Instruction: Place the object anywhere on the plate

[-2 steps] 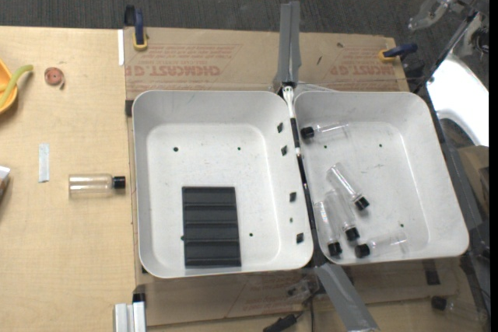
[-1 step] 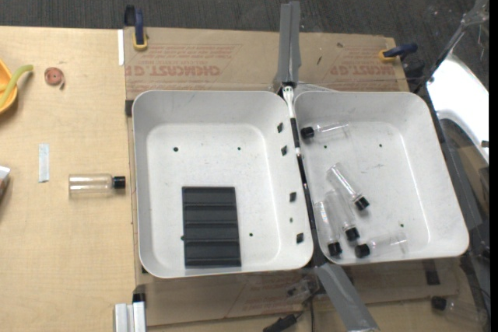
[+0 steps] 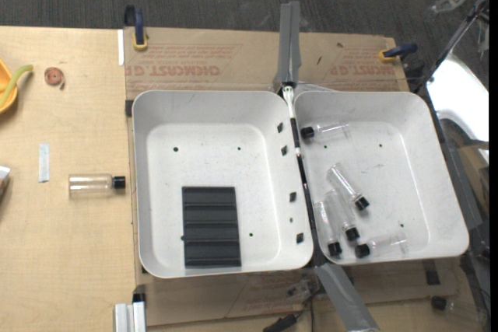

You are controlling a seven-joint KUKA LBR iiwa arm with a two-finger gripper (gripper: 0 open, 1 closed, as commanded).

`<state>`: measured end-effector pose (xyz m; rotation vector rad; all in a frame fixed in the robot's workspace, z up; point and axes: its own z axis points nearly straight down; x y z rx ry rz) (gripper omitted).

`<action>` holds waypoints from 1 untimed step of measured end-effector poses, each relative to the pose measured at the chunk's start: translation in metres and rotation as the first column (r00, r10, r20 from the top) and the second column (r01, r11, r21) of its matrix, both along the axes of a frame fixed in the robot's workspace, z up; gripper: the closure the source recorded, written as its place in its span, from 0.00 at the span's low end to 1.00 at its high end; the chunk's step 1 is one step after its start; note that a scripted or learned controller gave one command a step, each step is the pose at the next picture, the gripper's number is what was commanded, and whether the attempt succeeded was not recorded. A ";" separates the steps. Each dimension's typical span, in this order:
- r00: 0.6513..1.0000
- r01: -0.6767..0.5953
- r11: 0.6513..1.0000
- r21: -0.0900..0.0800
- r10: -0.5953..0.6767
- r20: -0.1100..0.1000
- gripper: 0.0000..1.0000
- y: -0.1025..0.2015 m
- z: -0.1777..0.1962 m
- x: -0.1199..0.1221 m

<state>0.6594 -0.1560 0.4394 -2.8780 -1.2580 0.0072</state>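
A black ribbed plate [image 3: 210, 227] lies flat in the left bin [image 3: 156, 120], near its front wall. In the right bin [image 3: 420, 128] are several clear vials with black caps. One vial [image 3: 325, 132] lies alone near the back left corner. Another vial [image 3: 346, 187] lies at a slant in the middle. The others [image 3: 342, 229] are bunched at the front, by the left wall, and one of them [image 3: 383, 246] lies along the front wall.
On the wooden bench left of the bins lie a clear bottle with a black cap [image 3: 95, 183], a small white strip [image 3: 43, 163], a pink disc [image 3: 53, 75] and a yellow item [image 3: 8, 85]. Clamps [image 3: 137, 27] [image 3: 397, 52] hold the cardboard under the bins.
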 end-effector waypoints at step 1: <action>0.990 0.144 0.990 0.000 -0.144 -0.001 0.00 -0.053 0.001 -0.046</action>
